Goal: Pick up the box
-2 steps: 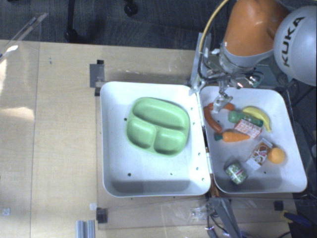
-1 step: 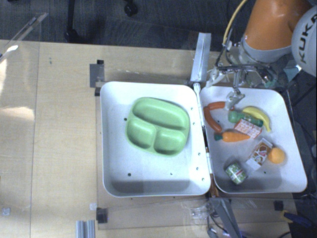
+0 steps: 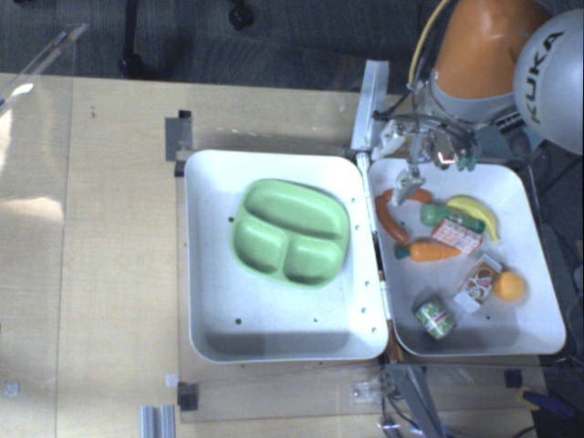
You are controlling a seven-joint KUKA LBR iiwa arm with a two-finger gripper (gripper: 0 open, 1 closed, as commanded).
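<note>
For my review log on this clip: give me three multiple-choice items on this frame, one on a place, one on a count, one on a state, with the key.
1. Where does the green tray lie?
A. left bin
B. right bin
C. on the floor

2. How many compartments does the green tray have?
A. one
B. three
C. six

3. How does the gripper stand to the box?
A. box clamped and lifted
B. above the right bin's far edge, apart from the box
C. over the left bin

Key: 1 A, it fills the left bin. 2 B, one long and two small hollows. 3 B, the box lies flat in the right bin beside the banana.
</note>
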